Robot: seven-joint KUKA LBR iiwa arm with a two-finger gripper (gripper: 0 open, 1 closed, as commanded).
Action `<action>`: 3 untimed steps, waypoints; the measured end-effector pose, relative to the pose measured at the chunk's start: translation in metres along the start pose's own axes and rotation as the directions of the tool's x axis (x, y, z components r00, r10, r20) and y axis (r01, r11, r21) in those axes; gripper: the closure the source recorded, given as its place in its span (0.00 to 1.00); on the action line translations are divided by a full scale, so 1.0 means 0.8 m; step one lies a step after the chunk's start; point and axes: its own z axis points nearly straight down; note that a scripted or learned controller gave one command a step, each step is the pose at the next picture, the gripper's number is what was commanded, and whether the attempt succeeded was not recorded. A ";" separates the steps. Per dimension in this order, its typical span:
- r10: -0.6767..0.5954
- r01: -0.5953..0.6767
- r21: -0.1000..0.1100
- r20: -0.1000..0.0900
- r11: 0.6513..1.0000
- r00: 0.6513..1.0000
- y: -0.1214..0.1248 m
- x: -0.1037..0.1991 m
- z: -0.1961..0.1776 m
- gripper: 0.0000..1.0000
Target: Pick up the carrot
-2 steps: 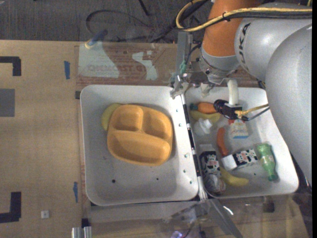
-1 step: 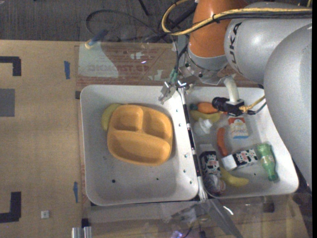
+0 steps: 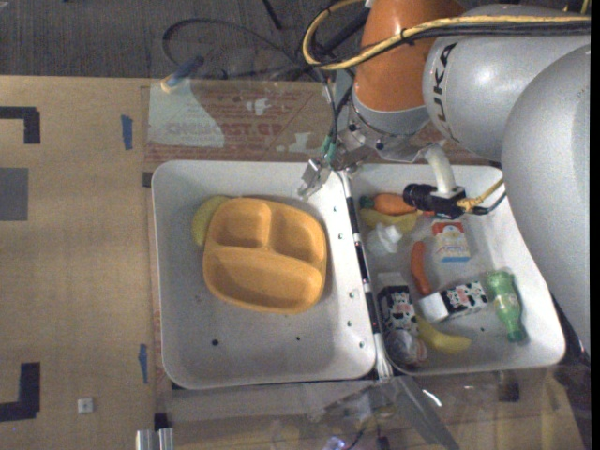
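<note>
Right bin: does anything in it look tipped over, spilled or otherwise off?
Nothing is spilled or visibly damaged. The right bin is crowded: the green bottle and a cow-patterned carton lie on their sides. The carrot lies near the bin's far edge. The orange tray sits level in the left bin.

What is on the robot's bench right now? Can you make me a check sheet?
Surface: two white bins side by side on a tan bench.
Job's things: carrot lies at the right bin's far end, not held.
Clutter: orange tray over a yellow thing in the left bin; green bottle, banana, cow-print cups in the right.
Grippers: gripper above the left bin's far right corner.
Cables: yellow cable loops on the arm.
Surroundings: blue tape, dark floor.
</note>
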 end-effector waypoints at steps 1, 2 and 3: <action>-0.109 0.109 -0.016 0.006 0.994 0.994 0.016 0.018 0.046 0.00; -0.183 0.183 -0.012 0.010 0.983 0.983 0.022 0.024 0.055 0.00; -0.324 0.325 -0.012 0.016 0.946 0.946 0.028 0.028 0.058 0.00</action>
